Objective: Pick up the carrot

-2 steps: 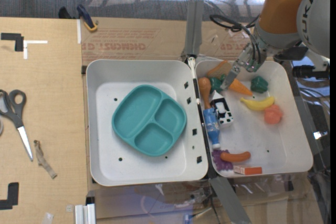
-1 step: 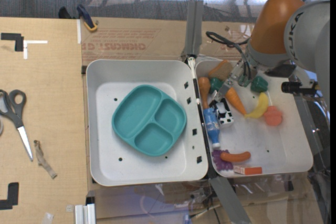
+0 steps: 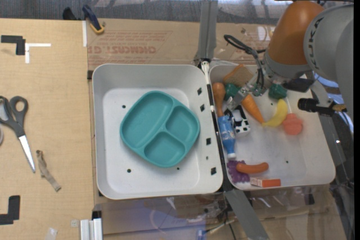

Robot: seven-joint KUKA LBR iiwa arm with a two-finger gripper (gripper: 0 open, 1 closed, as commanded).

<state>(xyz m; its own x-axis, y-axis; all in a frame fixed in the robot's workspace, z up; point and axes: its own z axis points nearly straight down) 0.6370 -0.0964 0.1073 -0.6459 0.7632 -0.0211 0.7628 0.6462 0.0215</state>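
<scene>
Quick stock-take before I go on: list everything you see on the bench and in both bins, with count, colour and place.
bins: 2, white, side by side on the bench
divided plate: 1, teal, in the left bin
carrot: 1, orange, right bin, by the pincer
banana: 1, yellow, right of the carrot
peach-like fruit: 1, pinkish orange, right bin's right side
bottle: 1, blue, along the right bin's left wall
sausage: 1, orange-brown, right bin's near end
grapes: 1 bunch, purple, beside the sausage
small box: 1, red and white, near edge
scissors: 1, grey handles, bench far left
arm: 1, grey with orange band, from the right
pincer: 1, dark, over the right bin's far end
</scene>
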